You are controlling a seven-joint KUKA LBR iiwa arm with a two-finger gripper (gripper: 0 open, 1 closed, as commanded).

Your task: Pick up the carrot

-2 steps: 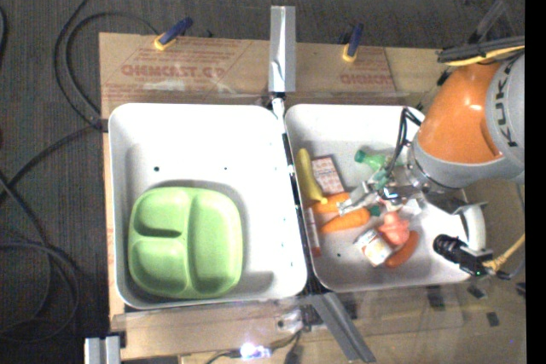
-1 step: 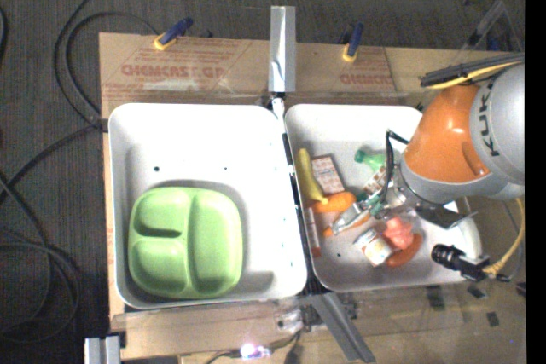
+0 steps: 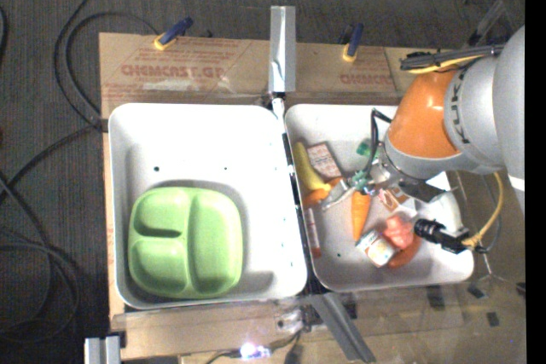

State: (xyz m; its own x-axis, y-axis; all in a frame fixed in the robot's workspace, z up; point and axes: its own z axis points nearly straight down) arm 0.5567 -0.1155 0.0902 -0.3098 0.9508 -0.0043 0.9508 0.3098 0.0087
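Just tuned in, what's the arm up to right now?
The arm is reaching into the right bin, its gripper down among the clutter right at the top end of the carrot. The carrot lies on the bin floor beside a yellow item and a red one. The left bin holds a green divided plate.
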